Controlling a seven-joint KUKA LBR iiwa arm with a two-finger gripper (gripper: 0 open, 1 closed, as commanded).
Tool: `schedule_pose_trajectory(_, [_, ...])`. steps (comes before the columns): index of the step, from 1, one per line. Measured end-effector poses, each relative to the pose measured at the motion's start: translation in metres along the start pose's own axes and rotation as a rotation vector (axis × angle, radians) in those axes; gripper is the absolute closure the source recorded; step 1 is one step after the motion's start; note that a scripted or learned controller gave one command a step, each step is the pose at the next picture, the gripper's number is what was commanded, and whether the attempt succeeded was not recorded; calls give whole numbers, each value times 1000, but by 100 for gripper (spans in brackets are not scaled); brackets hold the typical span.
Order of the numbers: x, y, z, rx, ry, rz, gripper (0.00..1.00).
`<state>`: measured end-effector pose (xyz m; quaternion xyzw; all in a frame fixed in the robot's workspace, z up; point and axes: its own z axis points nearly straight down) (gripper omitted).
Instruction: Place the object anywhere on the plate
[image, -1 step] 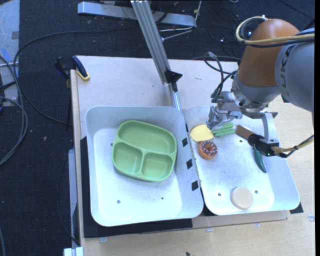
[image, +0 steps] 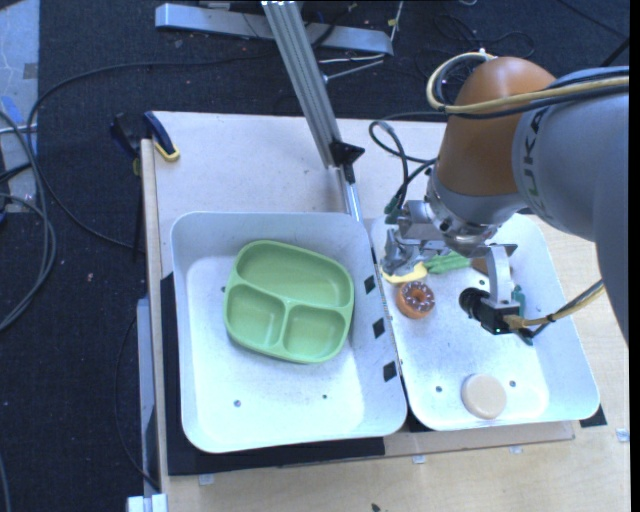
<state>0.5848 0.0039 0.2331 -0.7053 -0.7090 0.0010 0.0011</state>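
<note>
You are looking at a pale green plate (image: 290, 301) sitting in the left white bin (image: 200, 380), while the right white bin (image: 560, 380) is showing a brown-orange doughnut (image: 415, 298) with speckled icing, a tan round disc (image: 485, 395), and a yellow piece (image: 410, 270) touching a green one (image: 450, 262). The arm (image: 560, 130) reaching over them is showing grey with a glossy orange band (image: 490, 110), and the tabletop (image: 240, 160) is appearing light beige against a black floor (image: 70, 300).
</note>
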Motion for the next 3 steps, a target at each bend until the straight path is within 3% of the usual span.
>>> schedule_pose_trajectory(2, [102, -28, 16, -1, 1, -3, 100])
schedule_pose_trajectory(3, [99, -27, 16, -2, -1, 4, 0])
